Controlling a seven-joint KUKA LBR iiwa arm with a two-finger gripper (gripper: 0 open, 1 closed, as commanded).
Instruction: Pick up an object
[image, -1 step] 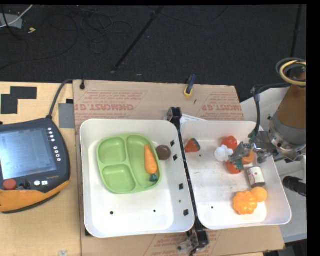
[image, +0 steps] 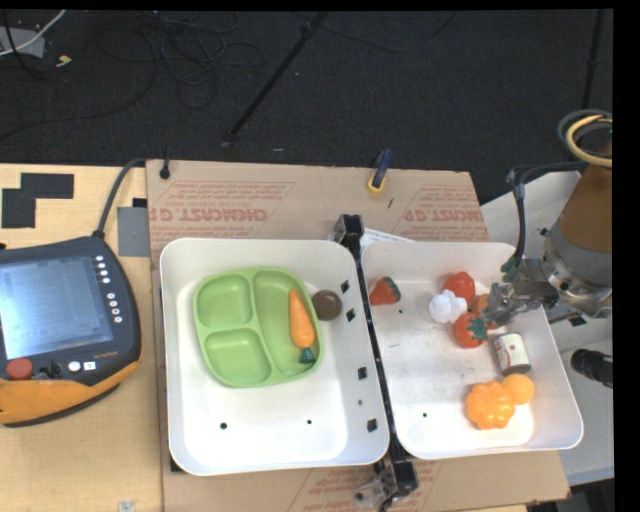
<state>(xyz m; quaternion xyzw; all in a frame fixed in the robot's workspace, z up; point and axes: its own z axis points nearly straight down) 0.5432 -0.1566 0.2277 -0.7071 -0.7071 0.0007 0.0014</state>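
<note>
While the arm (image: 585, 225) reaches in low over the right bin (image: 560, 440), claw (image: 492, 318) beside tomato (image: 468, 330), grip state unclear.

arm (image: 588, 215): KUKA iiwa, grey body, rounded | band: orange/tan, above wrist, w/ yellowish ring at top edge | cable: black, looped along arm's left side | wrist: grey/silver metal housing | tool (image: 497, 305): small, dark metal, 2-finger, detail too small to make out
</note>
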